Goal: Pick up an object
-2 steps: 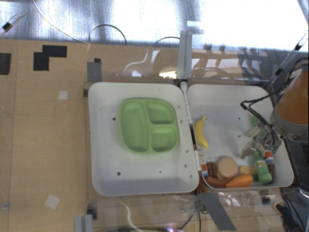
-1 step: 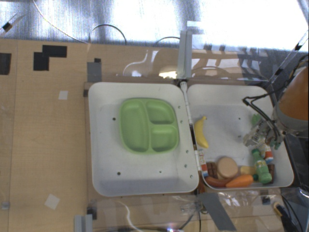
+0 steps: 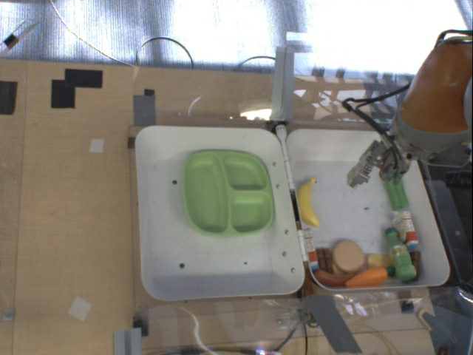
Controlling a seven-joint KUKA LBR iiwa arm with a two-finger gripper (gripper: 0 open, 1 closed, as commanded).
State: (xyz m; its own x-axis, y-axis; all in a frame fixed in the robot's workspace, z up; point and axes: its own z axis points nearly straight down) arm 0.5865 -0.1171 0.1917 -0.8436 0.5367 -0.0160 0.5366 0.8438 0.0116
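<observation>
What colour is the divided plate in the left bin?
Light green, seen clearly in the camera view: divided plate.

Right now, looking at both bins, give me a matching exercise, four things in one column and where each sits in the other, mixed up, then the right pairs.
Things:
1. green divided plate
2. banana
3. carrot
4. gripper

Places:
A. near edge of the right bin, among the piled food
B. over the right bin's far right part
C. middle of the left bin
D. right bin, beside the wall between the bins

Pairs: 1-C, 2-D, 3-A, 4-B
</observation>
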